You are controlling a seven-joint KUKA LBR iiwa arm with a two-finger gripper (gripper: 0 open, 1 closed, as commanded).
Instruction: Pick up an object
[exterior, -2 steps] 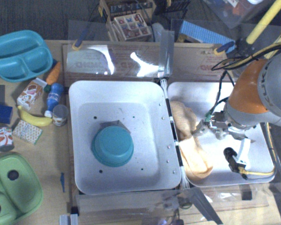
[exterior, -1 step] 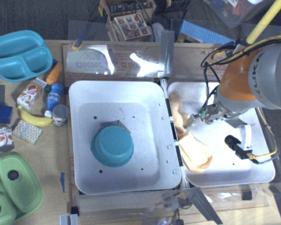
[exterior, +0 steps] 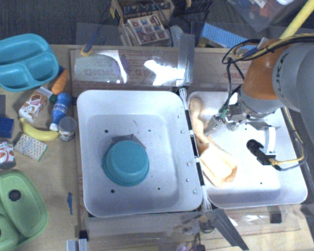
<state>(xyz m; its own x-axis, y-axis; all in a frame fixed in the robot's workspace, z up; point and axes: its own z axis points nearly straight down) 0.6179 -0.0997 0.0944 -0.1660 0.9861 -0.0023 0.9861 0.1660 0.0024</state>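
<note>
Nearest, a teal bowl (exterior: 126,163) sits upside down in the left bin (exterior: 94,192); a tan cloth (exterior: 217,164) lies crumpled along the right bin's (exterior: 282,190) left wall. Farther back, the arm (exterior: 267,80) bends over that bin, its claw (exterior: 223,117) just beside the cloth's upper end, grip state unclear.

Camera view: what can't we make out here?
- Tool: small, seen from above against the right bin; finger state and contact with the tan item unclear.
- Tan item: shape vague, so its identity is uncertain.
- Arm: covers the right bin's far corner.
- Teal bowl in the left bin: whatever lies beneath is hidden.
- Green tray: cut off by the left and bottom edges.
</note>
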